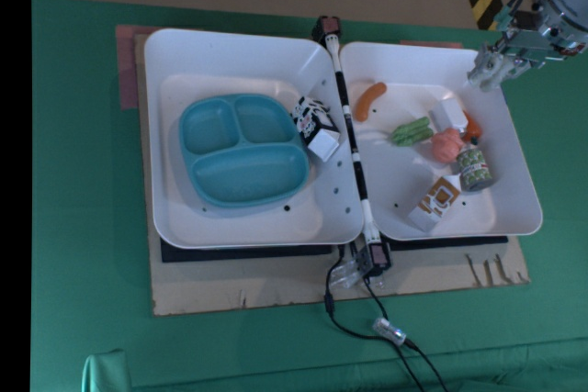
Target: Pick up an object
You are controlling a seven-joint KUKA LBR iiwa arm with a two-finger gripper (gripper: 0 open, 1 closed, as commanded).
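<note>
The left white plastic bin point(184, 225) carries a teal three-section plate point(243, 150) of smooth plastic; at the plate's 3 o'clock lies a black-and-white patterned carton point(315, 126), tipped on its side. In the right white bin point(510, 197) small toys crowd together: an orange sausage shape point(369, 101) toward 11 o'clock, a green bean pod point(411, 131) near the middle, a white block point(448, 115), a pinkish rounded lump point(447, 145), a green-labelled can point(474, 168) and a white-and-orange carton point(435, 201) at 6 o'clock. The claw point(487, 73) hangs over that bin's 1 o'clock corner, above the rim and apart from the toys, with nothing between its fingers; whether they are spread I cannot tell. Green cloth covers the bench point(83, 197)
</note>
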